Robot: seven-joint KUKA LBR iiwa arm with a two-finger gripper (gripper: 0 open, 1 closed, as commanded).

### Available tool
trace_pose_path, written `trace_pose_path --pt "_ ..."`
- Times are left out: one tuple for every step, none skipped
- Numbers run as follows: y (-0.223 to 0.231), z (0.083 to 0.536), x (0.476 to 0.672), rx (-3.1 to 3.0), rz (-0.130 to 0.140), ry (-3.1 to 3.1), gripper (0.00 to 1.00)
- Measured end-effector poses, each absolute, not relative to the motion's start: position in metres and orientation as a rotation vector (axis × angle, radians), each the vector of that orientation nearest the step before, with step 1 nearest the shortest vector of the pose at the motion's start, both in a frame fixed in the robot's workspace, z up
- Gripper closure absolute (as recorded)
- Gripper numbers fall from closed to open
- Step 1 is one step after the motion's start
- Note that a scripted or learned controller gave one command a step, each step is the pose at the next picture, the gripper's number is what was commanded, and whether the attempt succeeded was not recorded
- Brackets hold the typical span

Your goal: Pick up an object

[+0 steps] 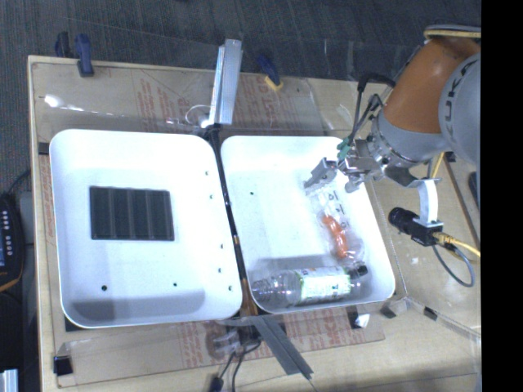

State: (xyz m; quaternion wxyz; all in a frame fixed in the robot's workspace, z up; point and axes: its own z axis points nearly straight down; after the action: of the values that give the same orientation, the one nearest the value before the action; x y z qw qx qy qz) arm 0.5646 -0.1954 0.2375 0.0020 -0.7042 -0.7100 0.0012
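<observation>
The grey arm with its orange band [421, 88] enters from the right edge of the frame and ends over the upper right corner of the right-hand shallow white bin [270, 162]. There the two-finger gripper [335, 178] sits low above the bin floor with its two grey fingers [316, 173] spread apart, and nothing is between them.

Just below the gripper, along the right side of that bin, lies a clear plastic packet with orange contents [336, 233]. It runs from near the fingertips down toward the lower right of the bin. Whether its top edge touches the gripper cannot be told.

Across the bottom of the same bin lies a clear plastic bottle with a pale label and a dark cap [306, 286]. It is on its side, its cap end pointing right and close to the lower end of the packet.

The left-hand shallow white bin [73, 292] holds one thing — a dark, ribbed rectangular block [131, 213], flat in its left half, well apart from the gripper.

Both bins rest side by side on a tan counter [122, 96]. A grey metal bar [225, 80] stands at the top of the seam between them, and a blue clamp [82, 53] grips the counter's upper left edge.
</observation>
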Motion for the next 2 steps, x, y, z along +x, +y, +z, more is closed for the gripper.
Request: trace_pose_path --pt "-0.209 0.218 0.563 -2.117 0.002 -2.314 0.00" --pt "-0.208 0.189 0.566 -2.006 0.002 -2.412 0.00"
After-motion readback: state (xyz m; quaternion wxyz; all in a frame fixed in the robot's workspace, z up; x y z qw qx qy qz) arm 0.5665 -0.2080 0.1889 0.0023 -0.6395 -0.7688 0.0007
